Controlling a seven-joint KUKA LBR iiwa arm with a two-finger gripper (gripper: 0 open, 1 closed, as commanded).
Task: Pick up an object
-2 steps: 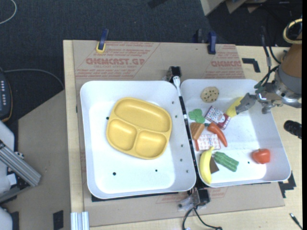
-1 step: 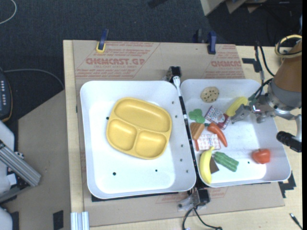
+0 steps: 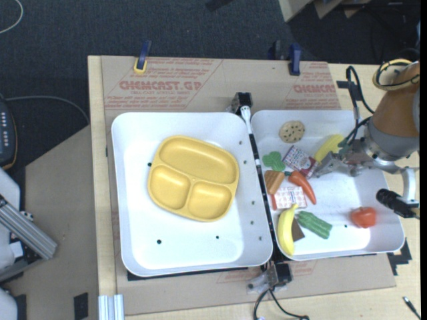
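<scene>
The right bin (image 3: 380, 242) holds several toy foods: a cookie (image 3: 291, 131), a yellow pepper (image 3: 329, 146), a green piece (image 3: 272, 159), a red chili (image 3: 303, 184), an orange carrot piece (image 3: 274, 181), a printed packet (image 3: 295, 157), a banana (image 3: 285, 230), a green cucumber (image 3: 314, 224) and a red tomato (image 3: 363, 217). My gripper (image 3: 321, 168) reaches in low from the right. Its tip is just right of the chili and below the yellow pepper. I see nothing lifted.
The left bin (image 3: 133, 245) carries a yellow divided plate (image 3: 193, 177). A black divider (image 3: 257, 172) runs between the bins. The arm's orange band (image 3: 398, 109) hangs over the right bin's far right rim. Clamps sit on the board's back edge.
</scene>
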